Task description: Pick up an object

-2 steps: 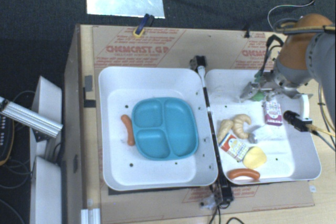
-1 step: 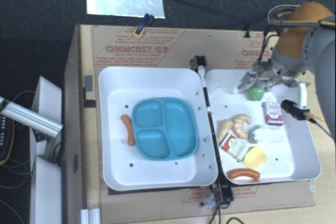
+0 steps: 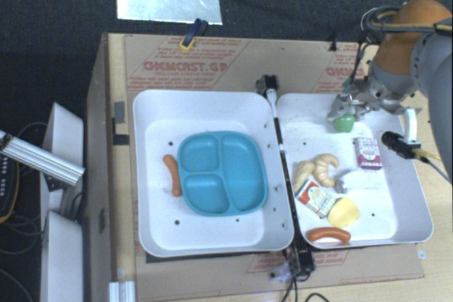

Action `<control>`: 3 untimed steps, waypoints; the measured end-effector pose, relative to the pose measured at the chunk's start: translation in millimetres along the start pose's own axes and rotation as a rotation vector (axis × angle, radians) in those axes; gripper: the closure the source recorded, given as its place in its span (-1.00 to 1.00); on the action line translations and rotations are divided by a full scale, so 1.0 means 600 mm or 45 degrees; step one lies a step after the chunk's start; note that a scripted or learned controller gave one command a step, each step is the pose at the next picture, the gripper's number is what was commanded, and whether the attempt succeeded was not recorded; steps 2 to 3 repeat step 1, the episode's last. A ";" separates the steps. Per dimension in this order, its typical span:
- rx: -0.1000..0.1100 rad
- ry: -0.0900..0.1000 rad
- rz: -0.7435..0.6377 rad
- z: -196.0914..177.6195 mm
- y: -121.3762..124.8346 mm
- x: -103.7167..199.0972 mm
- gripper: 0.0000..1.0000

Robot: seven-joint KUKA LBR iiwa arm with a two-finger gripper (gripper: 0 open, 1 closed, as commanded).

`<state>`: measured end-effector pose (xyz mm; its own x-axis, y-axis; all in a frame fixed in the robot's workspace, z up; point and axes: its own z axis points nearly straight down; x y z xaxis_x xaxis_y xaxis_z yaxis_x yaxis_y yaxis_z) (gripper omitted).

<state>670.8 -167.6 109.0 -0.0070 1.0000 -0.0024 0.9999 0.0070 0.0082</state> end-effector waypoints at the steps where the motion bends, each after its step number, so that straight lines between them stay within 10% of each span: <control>1: 0.004 0.003 0.003 -0.123 -0.022 0.109 1.00; 3: 0.004 0.003 0.003 -0.123 -0.022 0.109 1.00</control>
